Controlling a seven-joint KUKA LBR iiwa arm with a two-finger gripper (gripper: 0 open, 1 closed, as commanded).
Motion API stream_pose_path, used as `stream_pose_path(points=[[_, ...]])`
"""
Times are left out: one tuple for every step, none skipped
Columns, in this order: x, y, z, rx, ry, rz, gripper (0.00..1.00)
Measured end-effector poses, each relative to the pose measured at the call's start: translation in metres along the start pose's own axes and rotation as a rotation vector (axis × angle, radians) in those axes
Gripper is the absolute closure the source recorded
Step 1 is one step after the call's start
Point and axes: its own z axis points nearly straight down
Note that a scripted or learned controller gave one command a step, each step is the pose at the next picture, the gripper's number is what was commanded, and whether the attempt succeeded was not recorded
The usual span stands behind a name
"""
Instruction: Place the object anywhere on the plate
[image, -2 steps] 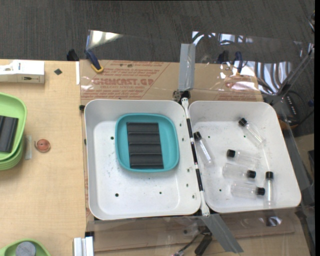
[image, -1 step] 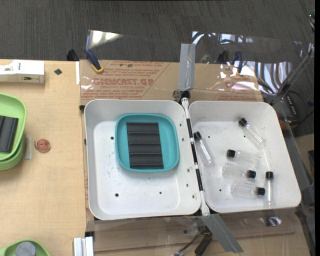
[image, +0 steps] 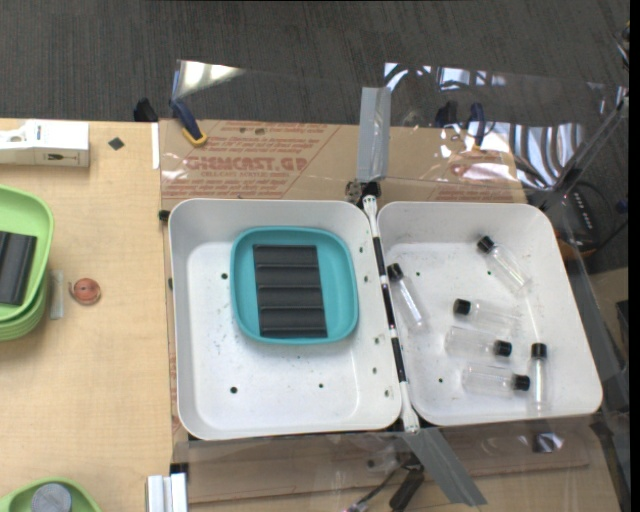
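A teal square plate (image: 295, 286) with a dark ribbed insert lies in the left white bin (image: 200, 330), toward its back. Several clear plastic vials with black caps lie scattered in the right white bin (image: 560, 300). One vial (image: 405, 293) rests near that bin's left wall, another (image: 502, 260) lies at the back right, and others such as the vial (image: 490, 378) sit near the front right.
A green tray (image: 22, 262) holding a dark item sits at the left edge of the wooden bench. A small round orange piece (image: 86, 291) lies beside it. Clear plastic sheeting and a cardboard panel (image: 260, 150) stand behind the bins.
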Motion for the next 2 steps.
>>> stream_pose_path(points=[[0.0014,-0.0004,-0.0018,-0.001,0.003,-0.006,0.00],[-0.0064,-0.0016,-0.0003,0.000,0.000,-0.002,0.00]])
